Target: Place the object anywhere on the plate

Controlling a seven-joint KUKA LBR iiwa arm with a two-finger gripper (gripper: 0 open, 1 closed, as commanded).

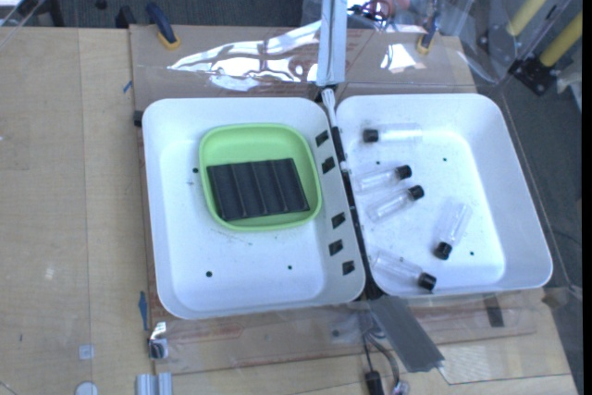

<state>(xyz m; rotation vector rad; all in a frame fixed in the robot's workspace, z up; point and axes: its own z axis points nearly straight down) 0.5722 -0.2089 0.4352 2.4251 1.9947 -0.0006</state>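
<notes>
Table: a pale wooden table (65,199) seen from above at a slant, its bare top taking up the view's left side.
Left bin: a shallow white plastic bin (176,273) resting on the table, touching its neighbour along the middle seam.
Right bin: a second shallow white plastic bin (513,199) just beside it, on the view's right.
Behind the bins: a crumpled sheet of clear shiny plastic film (250,65) lying on the table.
Far edge: a small blue and yellow clamp (163,25) near the table's back edge.
</notes>
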